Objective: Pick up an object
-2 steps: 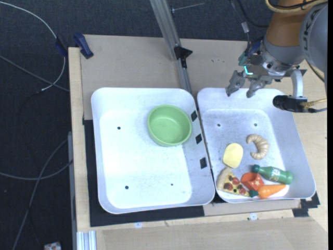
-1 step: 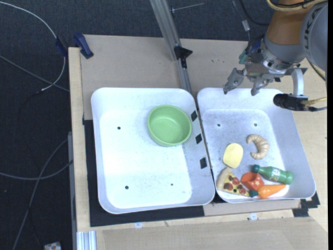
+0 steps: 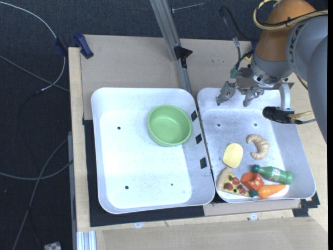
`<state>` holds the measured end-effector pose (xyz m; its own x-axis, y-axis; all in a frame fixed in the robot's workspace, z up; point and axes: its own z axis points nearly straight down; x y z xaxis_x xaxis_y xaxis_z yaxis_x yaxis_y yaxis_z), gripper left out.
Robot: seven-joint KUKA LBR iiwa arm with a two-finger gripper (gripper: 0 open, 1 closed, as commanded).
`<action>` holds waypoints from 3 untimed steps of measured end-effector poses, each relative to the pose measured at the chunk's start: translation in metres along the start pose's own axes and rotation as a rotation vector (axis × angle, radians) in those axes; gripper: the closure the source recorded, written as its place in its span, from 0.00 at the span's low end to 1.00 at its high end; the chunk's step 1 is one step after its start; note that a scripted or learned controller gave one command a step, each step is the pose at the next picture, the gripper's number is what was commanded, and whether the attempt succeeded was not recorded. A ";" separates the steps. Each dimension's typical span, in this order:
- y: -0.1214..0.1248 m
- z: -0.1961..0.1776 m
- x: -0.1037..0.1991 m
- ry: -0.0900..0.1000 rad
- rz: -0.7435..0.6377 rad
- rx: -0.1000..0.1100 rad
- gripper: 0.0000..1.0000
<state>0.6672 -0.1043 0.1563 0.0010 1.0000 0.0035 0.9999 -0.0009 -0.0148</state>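
1. The grey arm (image 3: 307, 35) with its orange band is reaching in from the right, and its gripper (image 3: 237, 95) is hanging over the far edge of the right bin (image 3: 223, 124).
2. The gripper's two fingers are standing spread apart, and nothing is sitting between them.
3. A green bowl (image 3: 169, 125) is resting upright in the left bin (image 3: 135, 181), toward its far right part, well apart from the gripper.
4. In the right bin, a curled croissant (image 3: 258, 145) is lying near the middle, with a yellow piece (image 3: 233, 155) just beside it on the left.
5. A green bottle (image 3: 272, 174) is lying on its side nearer the front edge, close to the croissant.
6. A pizza slice (image 3: 230, 183) is sitting at the front left corner of that bin, touching a red piece (image 3: 252, 180).
7. An orange carrot (image 3: 271, 190) is lying along the front edge, just below the bottle.
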 end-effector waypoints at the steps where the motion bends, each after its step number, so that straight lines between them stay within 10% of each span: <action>1: -0.002 0.044 -0.003 0.000 0.001 0.001 0.00; 2: -0.002 0.061 -0.003 0.001 0.000 0.000 0.00; 3: -0.001 0.047 -0.002 0.002 0.001 -0.004 1.00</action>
<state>0.6658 -0.1062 0.1097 0.0015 1.0000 0.0053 0.9999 -0.0015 -0.0109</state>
